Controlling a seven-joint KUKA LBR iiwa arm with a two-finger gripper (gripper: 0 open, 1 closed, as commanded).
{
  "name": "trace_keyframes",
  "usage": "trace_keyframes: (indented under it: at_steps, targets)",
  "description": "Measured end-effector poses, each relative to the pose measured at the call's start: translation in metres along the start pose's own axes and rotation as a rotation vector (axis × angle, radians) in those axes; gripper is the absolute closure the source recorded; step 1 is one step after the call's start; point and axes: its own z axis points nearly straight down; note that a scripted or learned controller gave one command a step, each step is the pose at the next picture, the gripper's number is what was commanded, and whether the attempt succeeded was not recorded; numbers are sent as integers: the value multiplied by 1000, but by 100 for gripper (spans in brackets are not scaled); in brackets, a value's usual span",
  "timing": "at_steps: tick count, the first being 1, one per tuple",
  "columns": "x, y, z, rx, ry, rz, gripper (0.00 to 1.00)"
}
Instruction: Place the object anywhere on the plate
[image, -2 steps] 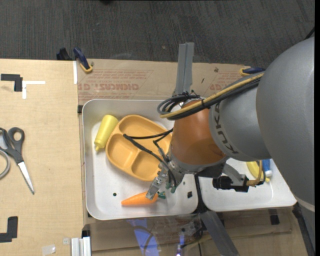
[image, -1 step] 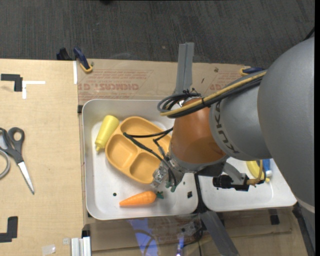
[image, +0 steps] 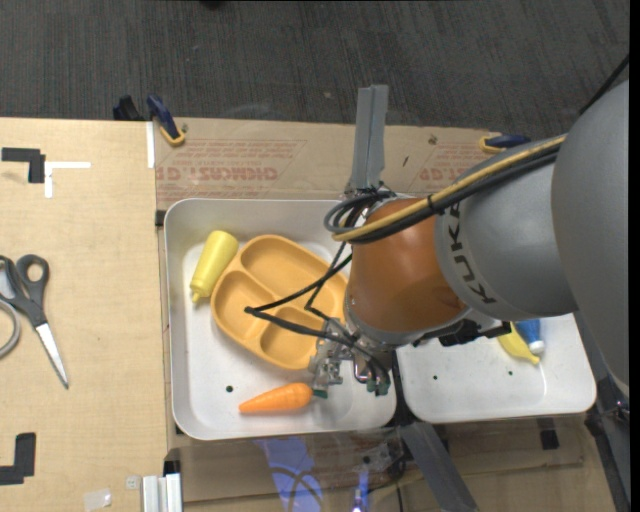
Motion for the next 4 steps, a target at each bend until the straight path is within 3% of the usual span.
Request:
trace_keyframes:
  at_steps: [1, 2, 3, 4]
  targets:
    - [-3, -14, -178, -1, -3, -403, 100]
    - [-21, 43, -277, -1, -2, -486, 100]
    - [-17, 17, -317, -1, -4, -760, 100]
    - [-2, 69, -316, -2, -3, -841, 100]
